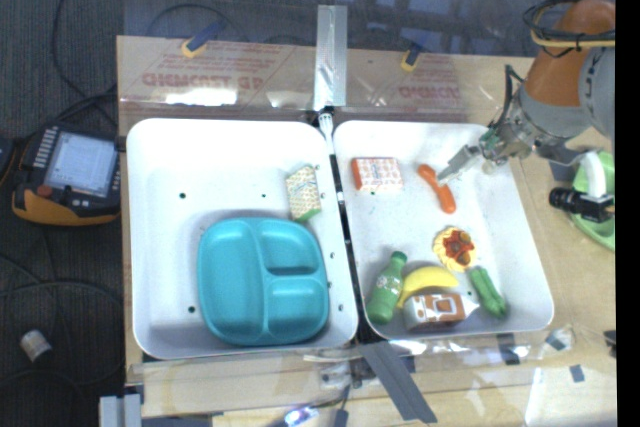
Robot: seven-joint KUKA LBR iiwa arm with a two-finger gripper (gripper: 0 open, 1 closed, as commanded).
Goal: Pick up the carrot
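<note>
The robot arm (590, 85) is grey with a fat orange band. Black cables loop over its top. Its small claw (462, 162) is shiny silver metal.

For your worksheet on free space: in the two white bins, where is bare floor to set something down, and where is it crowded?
Left bin: bare floor behind and left of the teal tray, up to the small packet. Right bin: a bare patch mid-floor between the orange box, the carrot and the green bottle. Its near end is crowded: bottle, banana, pizza slice, cucumber.
</note>
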